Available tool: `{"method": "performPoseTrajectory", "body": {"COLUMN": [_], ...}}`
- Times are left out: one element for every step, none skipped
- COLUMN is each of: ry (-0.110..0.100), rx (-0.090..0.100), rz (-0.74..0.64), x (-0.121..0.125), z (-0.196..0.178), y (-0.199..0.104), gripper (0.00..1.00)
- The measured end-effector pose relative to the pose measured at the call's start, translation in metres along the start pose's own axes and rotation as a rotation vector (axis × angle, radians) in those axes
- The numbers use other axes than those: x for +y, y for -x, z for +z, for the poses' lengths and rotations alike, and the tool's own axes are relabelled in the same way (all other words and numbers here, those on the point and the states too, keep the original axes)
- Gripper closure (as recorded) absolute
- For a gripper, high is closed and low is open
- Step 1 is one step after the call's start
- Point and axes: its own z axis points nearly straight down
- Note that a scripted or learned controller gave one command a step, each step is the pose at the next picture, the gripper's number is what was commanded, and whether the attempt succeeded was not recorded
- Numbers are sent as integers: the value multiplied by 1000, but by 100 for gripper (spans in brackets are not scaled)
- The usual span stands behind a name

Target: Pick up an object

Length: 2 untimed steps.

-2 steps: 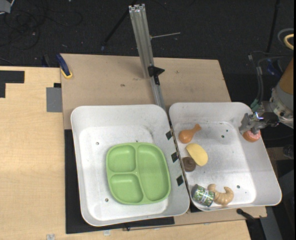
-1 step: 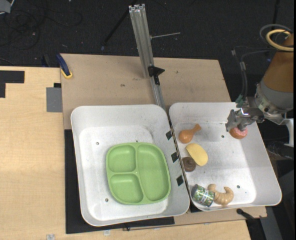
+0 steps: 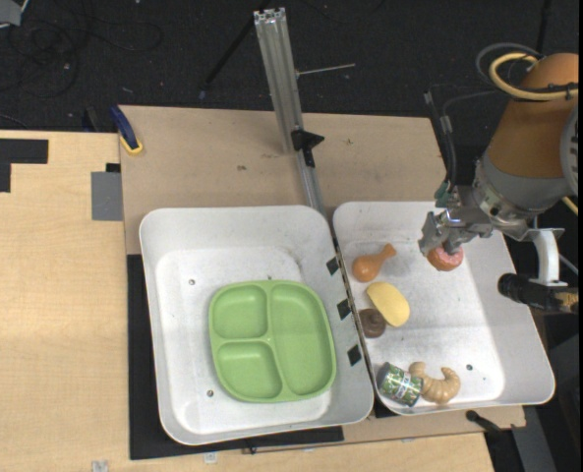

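Two white bins sit side by side on the wooden bench. From the right the arm [image 3: 532, 155] reaches over the right bin [image 3: 507, 362], its gripper [image 3: 445, 247] closed around a small pink-red object [image 3: 446, 258] held near the bin's far side. Below lie a chicken drumstick [image 3: 373, 262], a yellow lemon [image 3: 388, 304], a brown lump [image 3: 372, 324], a green can [image 3: 401, 384] and a croissant [image 3: 440, 383]. A green divided plate [image 3: 270, 341] rests in the left bin [image 3: 173, 264].

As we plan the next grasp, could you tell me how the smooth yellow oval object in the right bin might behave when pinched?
The smooth yellow oval object looks rounded, so it may roll or squirt sideways. Its surface seems glossy, possibly slippery. It touches a small brown object, which might shift too.
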Motion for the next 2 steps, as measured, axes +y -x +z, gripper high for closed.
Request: {"method": "performPoseTrajectory", "body": {"ry": [-1,1], "rx": [0,0], "rz": [0,-1], "x": [-2,12], "z": [-1,-7], "y": [-54,-110], "gripper": [100,100]}}
